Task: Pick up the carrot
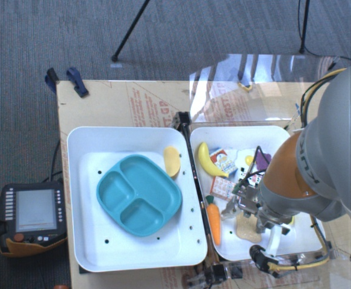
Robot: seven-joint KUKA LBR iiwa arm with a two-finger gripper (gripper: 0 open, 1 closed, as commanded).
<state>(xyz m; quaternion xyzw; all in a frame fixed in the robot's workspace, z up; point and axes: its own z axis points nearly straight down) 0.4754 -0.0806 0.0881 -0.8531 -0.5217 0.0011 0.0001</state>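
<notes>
The small orange toy carrot with a green top (214, 221) lies in the right white bin (283, 132), along that bin's left wall, in the lower middle of the frame. Its green end points up the frame and its tip points down. Nothing is holding it, and it rests on the bin floor.

The grey arm with the orange band (295, 173) reaches in from the right side of the frame. Its gripper (238, 202) hangs low over the right bin, just to the right of the carrot. It is near the carrot but does not look like it is touching it. How the gripper is set, and whether it has hold of anything, cannot be told from this view.

Other toys are close by: a yellow banana (208, 159) and some small picture cards (222, 159) sit further up the bin. In the left white bin (82, 221) there is a teal plate with three parts (139, 194) and a pale yellow piece (171, 160).

The task looks just begun. The carrot is not picked up yet. The gripper would have to move left over the carrot, close on it and lift it.
</notes>
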